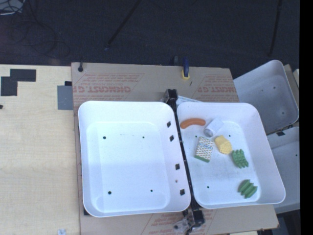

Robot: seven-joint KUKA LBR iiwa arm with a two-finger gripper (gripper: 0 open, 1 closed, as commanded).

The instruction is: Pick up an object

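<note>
Six things sit in the right bin (266,131), my arm's side: sausage (193,123), cup (213,128), block (205,149) and yellow piece (223,144) bunched together, green piece (239,158) just beside, second green piece (247,188) apart. My gripper, released or clenched? Can't tell.

The arm's side of the worktop (122,84) — the right edge

Two pale grey panels (266,94) lie there, one above the other — smooth, with rounded corners and a few small dark dots. Whether they are part of the robot cannot be told.
</note>
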